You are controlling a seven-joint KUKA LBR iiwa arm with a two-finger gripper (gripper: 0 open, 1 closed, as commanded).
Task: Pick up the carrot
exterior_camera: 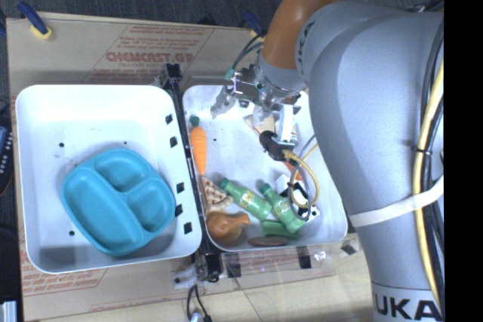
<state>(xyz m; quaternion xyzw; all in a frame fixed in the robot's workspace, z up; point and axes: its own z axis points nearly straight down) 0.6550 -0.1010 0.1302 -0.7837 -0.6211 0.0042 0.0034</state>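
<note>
The orange carrot point(198, 150) lies lengthwise in the right bin point(226, 98), close against its left wall, with its green stem end pointing to the far side. My gripper point(253, 100) hangs over the far part of that bin, up and to the right of the carrot and apart from it. Its tip is lost among metal parts and cables. Nothing visibly sits in it.
The near end of the right bin holds two green bottles point(260, 204), a brown drumstick-shaped toy point(226, 224), a waffle-like piece point(214, 193) and a flat brown item point(268, 241). In the left bin point(45, 109) lies a blue divided plate point(117, 196). My arm's bulk covers the right side.
</note>
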